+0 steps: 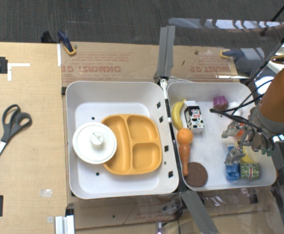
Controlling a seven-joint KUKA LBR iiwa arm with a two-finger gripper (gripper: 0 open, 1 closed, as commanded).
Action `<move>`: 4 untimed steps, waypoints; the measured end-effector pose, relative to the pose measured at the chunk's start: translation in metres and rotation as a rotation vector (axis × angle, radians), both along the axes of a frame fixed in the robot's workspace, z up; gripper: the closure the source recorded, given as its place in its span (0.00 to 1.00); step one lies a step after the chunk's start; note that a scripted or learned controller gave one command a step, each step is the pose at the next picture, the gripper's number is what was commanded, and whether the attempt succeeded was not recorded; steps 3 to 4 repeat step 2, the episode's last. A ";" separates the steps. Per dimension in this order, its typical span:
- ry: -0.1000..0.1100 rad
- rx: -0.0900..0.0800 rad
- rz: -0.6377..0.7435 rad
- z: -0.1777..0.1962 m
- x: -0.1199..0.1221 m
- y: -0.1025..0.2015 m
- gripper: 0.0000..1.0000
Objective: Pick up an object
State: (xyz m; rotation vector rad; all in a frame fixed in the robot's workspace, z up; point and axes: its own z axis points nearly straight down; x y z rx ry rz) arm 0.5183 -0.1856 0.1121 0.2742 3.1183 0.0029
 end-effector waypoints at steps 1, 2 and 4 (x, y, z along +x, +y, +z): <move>0.010 0.000 -0.014 -0.020 -0.033 0.015 0.00; 0.006 -0.001 -0.011 -0.011 -0.031 0.015 1.00; 0.006 -0.001 -0.011 -0.011 -0.031 0.015 1.00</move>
